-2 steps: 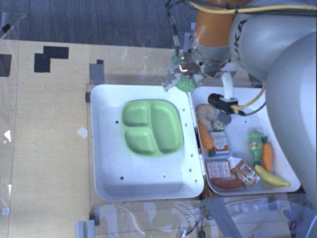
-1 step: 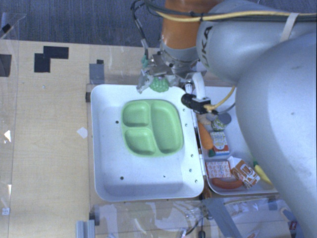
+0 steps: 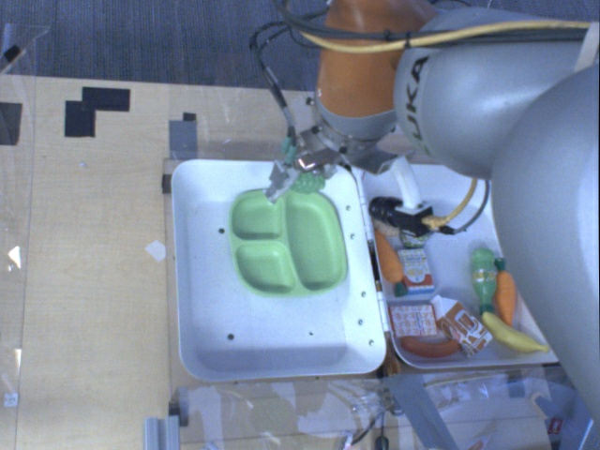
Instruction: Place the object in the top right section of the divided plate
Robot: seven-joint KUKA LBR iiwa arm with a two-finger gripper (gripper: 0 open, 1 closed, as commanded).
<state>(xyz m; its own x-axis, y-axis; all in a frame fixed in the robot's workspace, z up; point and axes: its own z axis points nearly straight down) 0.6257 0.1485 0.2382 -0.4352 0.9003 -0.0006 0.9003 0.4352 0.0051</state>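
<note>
The pincer [image 3: 292,172] hovers at the divided plate's [image 3: 286,242] upper edge, a small green object [image 3: 307,182] beside it; its grip cannot be told. Placing appears underway, requiring release over the top right section.

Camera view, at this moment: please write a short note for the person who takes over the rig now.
Gripper: over the far edge of the green divided plastic plate, with a small green object at its tip; whether the fingers hold it cannot be told.
Plate: in the left white bin, all sections bare.
Right white bin: toy carrots, a banana, a sausage and small boxes.
Done: the object is brought to the plate's edge.
Left: set it in the top right section, then withdraw.
</note>
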